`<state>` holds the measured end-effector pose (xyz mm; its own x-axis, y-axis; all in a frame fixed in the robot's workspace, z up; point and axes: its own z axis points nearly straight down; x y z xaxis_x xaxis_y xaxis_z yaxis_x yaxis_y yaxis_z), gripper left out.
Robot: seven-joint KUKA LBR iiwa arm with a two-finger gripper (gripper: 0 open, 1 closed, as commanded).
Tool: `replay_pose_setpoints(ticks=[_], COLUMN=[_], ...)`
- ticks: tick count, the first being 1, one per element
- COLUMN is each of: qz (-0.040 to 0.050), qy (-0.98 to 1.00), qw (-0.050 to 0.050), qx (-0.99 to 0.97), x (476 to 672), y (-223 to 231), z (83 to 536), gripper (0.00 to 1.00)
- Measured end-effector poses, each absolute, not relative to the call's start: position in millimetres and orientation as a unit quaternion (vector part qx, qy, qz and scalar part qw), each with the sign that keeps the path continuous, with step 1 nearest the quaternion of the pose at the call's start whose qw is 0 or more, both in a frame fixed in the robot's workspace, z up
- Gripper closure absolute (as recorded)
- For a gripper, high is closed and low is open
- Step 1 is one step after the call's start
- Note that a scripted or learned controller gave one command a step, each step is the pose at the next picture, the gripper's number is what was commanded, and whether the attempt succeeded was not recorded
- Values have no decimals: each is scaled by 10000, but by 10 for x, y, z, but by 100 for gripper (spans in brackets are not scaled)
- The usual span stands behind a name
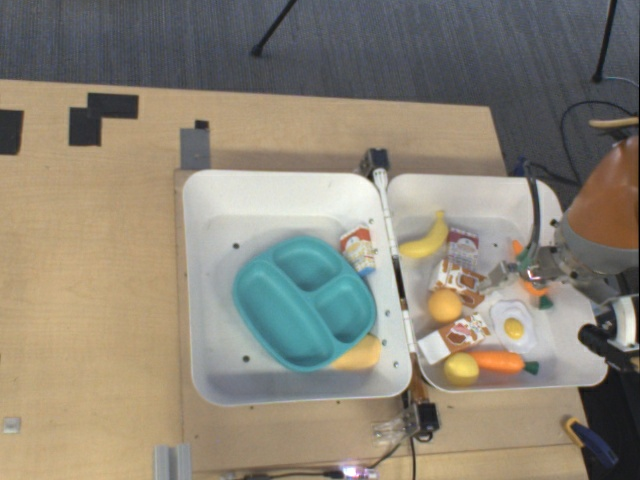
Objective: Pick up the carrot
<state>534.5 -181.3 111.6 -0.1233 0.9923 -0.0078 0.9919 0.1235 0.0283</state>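
Observation:
The carrot (498,362) is orange with a green stub at its right end. It lies flat along the front wall of the right bin (560,373), just right of a yellow lemon (460,369). My gripper (529,271) hangs over the right side of that bin, behind the carrot and apart from it. A fried-egg toy (513,326) lies between the two. Small orange bits show around the gripper's tip, too small to identify.
The right bin also holds a banana (424,240), an orange (445,305) and several snack packets (461,251). In the left bin (200,268) a teal divided plate (300,303) lies beside a packet (358,250), with a yellow item (358,354) at its front edge.

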Motion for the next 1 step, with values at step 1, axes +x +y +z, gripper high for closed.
replay_pose_setpoints(ticks=[1], qz=[86], qy=[7363], qw=[122], qx=[6765], x=[5350], y=[-1815], z=[1113], gripper=[0])
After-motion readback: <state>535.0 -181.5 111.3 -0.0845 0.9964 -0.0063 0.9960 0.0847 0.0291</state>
